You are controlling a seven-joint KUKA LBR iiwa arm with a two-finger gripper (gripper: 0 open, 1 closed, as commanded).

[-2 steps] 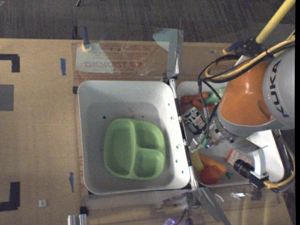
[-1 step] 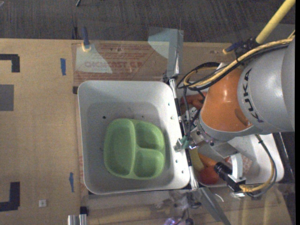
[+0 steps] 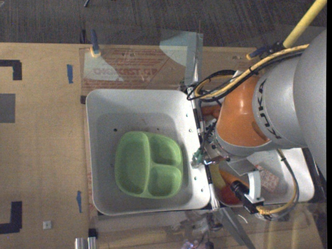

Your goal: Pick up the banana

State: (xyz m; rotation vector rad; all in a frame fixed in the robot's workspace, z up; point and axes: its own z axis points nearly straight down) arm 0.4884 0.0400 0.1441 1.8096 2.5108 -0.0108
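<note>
In the camera view, the grey KUKA arm with its orange band (image 3: 241,121) reaches in from the right and hangs low over the right-hand shallow white plastic bin (image 3: 298,188), covering most of it. The two-finger gripper (image 3: 208,157) sits under the wrist, near the wall where the two bins meet, and whether it is spread or pressed together cannot be told from here. Just below the wrist a small yellow-orange curved patch (image 3: 225,180) shows in the right bin beside something red. This is probably the banana, though too little of it is clear to be sure, and nothing shows it to be held. The left-hand shallow white plastic bin (image 3: 101,113) holds a light green divided plastic plate (image 3: 148,164) with three compartments, lying flat, well apart from the yellow patch. As for handling, a banana is likely light, with a soft body that bruises under hard pressure, and its smooth, rounded skin can roll or slip out of a narrow pinch. The best hold is probably across the middle of its length, squeezing across the narrow width with moderate force. The tapering ends are a poorer choice.
</note>
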